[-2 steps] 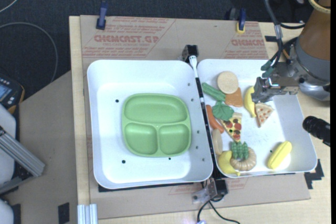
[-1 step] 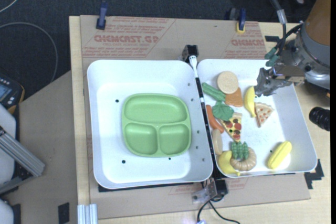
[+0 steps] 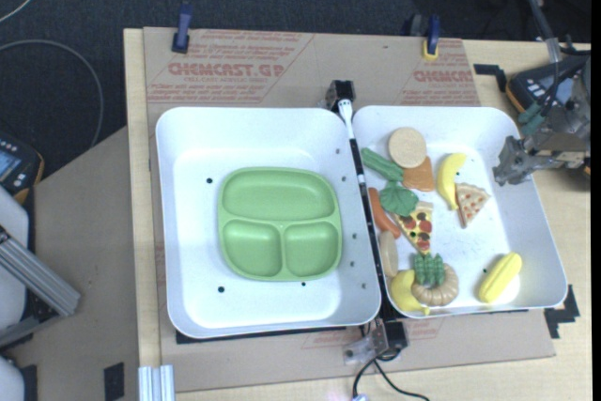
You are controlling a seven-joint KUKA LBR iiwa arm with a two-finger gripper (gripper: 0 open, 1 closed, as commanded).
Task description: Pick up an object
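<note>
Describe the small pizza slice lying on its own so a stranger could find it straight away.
Start at the right white bin, the one full of toy food. Toward its right side, just below the yellow banana, lies the small pizza slice. Unlike the bigger pizza slice buried in the pile on the left, it sits alone on bare white floor.

The scene is lit evenly and fairly brightly from above. The two white bins (image 3: 178, 202) are rendered almost overexposed, and a soft sheen is seen on the green divided plate (image 3: 279, 223). Only faint, short shadows are cast around the plate. Overall sharpness is moderate; the claw (image 3: 512, 166), right of the plate, is recorded dim and slightly blurred.
</note>
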